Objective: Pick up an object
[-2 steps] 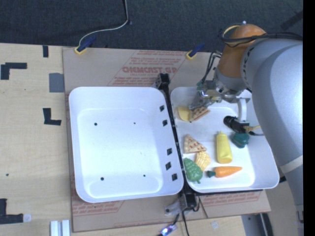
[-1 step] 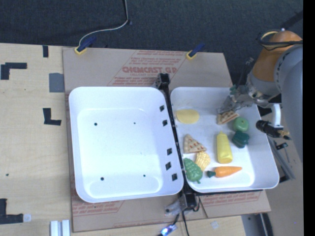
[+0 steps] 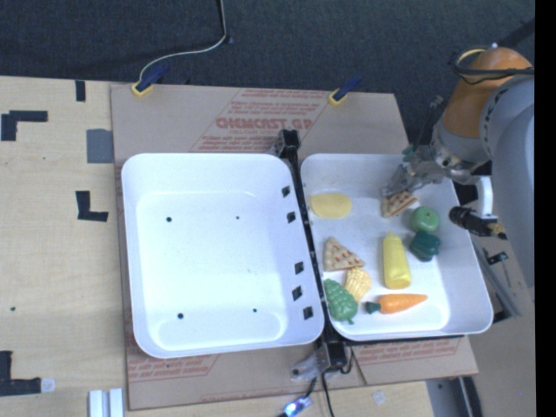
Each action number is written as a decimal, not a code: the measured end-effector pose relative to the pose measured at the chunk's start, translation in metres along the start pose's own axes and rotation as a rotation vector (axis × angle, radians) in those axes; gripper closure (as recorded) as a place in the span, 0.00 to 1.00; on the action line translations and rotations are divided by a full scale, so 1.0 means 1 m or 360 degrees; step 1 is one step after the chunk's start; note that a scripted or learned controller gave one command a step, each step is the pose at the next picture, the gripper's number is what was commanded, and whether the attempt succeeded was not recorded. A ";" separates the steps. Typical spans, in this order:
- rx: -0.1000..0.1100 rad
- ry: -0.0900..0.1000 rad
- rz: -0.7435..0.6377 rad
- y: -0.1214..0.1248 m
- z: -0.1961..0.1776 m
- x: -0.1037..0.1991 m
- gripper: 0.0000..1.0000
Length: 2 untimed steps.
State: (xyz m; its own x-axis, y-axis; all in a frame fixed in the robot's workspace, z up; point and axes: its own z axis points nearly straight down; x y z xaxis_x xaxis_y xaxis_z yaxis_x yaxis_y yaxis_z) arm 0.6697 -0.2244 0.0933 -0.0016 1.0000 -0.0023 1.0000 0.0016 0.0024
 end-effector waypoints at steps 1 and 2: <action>0.0000 0.0003 0.0001 0.000 -0.004 0.001 1.00; 0.0000 0.0001 0.0001 -0.001 -0.031 0.001 1.00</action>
State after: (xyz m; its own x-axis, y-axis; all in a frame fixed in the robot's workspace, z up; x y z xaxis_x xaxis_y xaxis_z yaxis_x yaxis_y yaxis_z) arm 0.6689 -0.2237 0.1241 -0.0011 1.0000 -0.0015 1.0000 0.0011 0.0022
